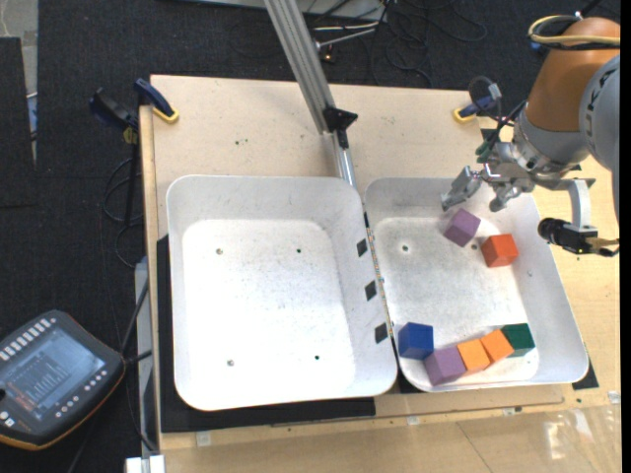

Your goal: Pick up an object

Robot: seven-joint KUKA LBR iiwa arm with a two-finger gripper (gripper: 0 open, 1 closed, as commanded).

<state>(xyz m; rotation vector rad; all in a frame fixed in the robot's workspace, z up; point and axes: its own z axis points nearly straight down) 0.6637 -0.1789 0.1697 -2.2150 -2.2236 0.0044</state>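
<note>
Sitting tilted below the open claw [480, 193], a purple cube [461, 228].

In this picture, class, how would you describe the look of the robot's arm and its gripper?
The arm is grey with a rounded orange band above the wrist. Its gripper is small, metallic grey, with two thin fingers. A black fitting and thin dark cables hang beside the wrist.

Bright, even overhead light washes the two white bins [266, 294] almost to glare, casts only soft short shadows beside the blocks [461, 227], and leaves the picture slightly grainy, the dark floor [79, 28] underexposed.
</note>
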